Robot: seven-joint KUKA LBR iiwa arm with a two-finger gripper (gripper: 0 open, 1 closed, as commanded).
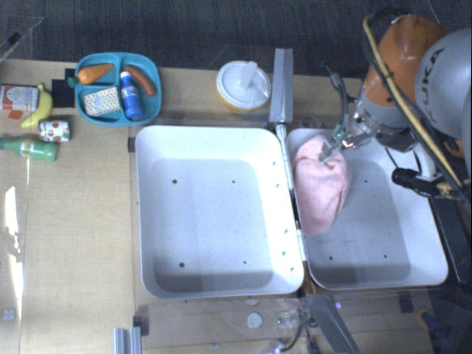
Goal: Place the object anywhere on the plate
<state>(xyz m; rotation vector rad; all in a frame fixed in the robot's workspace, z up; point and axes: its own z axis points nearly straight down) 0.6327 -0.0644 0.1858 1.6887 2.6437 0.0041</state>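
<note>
A soft pink object lies slumped against the left wall of the right bin. My gripper sits at the object's upper right tip, touching or just above it, with the grey and orange arm behind it at the right. Far away, at the bench's back left, stands the blue divided plate. Its compartments hold a toy carrot, a hot dog, a blue bottle and a cracker.
The left bin lies between the pink object and the plate. A white lidded cup and a metal post stand behind the bins. A banana, a small can and a green bottle lie left of the plate.
</note>
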